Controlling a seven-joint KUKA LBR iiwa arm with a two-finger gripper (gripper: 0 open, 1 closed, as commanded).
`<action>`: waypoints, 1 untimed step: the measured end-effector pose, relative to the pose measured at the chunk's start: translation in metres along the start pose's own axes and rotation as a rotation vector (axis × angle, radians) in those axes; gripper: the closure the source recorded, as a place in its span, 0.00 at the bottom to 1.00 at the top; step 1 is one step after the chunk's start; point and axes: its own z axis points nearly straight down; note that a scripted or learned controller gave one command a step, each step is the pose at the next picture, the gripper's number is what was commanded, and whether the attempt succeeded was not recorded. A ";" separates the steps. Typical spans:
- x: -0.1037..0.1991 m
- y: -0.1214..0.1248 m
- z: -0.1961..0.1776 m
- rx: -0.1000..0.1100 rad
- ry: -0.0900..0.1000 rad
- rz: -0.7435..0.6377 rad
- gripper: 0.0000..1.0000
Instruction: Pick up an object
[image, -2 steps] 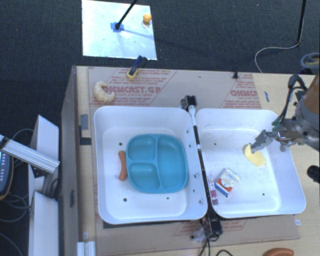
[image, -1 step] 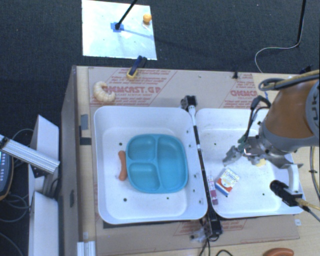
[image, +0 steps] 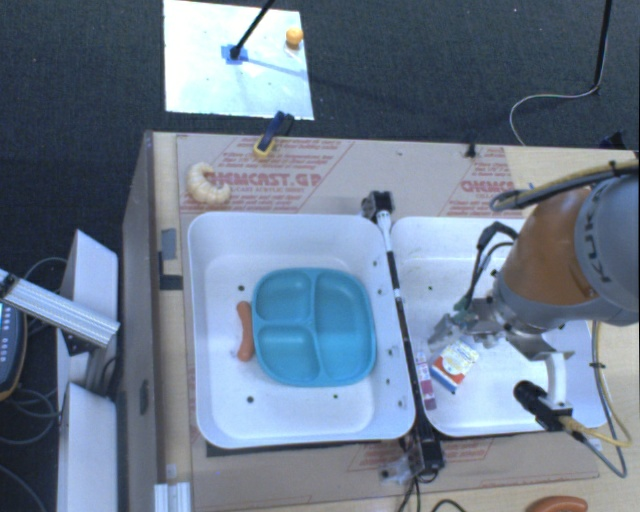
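Observation:
A small carton (image: 453, 366), white with red, yellow and blue print, lies tilted in the right bin (image: 440, 250) near its left wall. My gripper (image: 461, 331) hangs just above the carton's upper edge, with the grey and orange arm (image: 560, 260) reaching in from the right. The view does not show anything held. In the left bin (image: 215, 300) a blue divided plate (image: 313, 327) lies flat, and an orange sausage (image: 244, 331) lies beside its left rim.
A black bar (image: 394, 290) runs between the two bins. A small pink and white thing (image: 426, 387) rests by the right bin's left wall. On the bench behind the left bin lie a cream curled object (image: 205, 183) and a yellow and dark tool (image: 272, 135).

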 end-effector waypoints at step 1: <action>-0.040 0.053 0.025 -0.002 -0.001 0.000 0.00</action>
